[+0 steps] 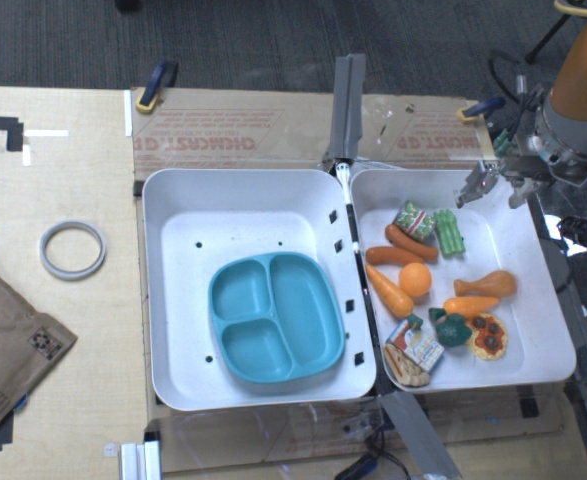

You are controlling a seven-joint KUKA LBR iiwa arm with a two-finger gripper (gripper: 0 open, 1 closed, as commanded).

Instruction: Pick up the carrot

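Nearest the camera, the bench's front edge carries clear tape and a dark clamp. Beyond it, the left bin (173, 268) holds a blue divided tray (273, 316); the right bin (533, 278) holds toy food. The carrot (388, 290) lies along that bin's left side, touching an orange ball (415, 280). Left of the bins, on pale wood, lie a tape roll (73, 249) and a brown paper bag (3, 343). Farther back, the gripper (495, 182) hangs over the right bin's far corner, fingers spread and grasping nothing. Cardboard (273, 128) and grey carpet lie beyond.
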